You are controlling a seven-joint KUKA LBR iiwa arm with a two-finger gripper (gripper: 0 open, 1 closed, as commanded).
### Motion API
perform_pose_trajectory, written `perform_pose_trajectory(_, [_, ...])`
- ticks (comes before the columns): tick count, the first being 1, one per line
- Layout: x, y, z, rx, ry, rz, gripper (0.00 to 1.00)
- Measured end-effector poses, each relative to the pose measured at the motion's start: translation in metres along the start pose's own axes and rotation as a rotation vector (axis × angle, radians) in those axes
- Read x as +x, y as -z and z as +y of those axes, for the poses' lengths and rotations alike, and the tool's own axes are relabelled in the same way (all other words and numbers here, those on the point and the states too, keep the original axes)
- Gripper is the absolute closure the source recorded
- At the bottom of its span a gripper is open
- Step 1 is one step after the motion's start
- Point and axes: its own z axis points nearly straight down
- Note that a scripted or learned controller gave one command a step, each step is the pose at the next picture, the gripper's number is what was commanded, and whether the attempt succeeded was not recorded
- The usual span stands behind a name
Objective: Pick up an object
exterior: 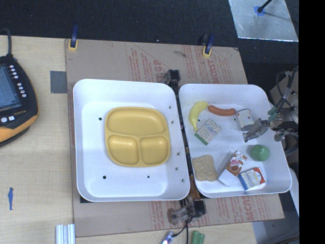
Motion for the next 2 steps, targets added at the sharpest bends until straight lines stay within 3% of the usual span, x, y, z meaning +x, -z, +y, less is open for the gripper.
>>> perform_pose_trajectory(1, [-0.038,-0.128,-0.002,0.002,0.001,0.000,0.00])
perform_pose_trajectory(2, [0.015,-0.188,0.000,-0.003,0.000,-0.002,0.00])
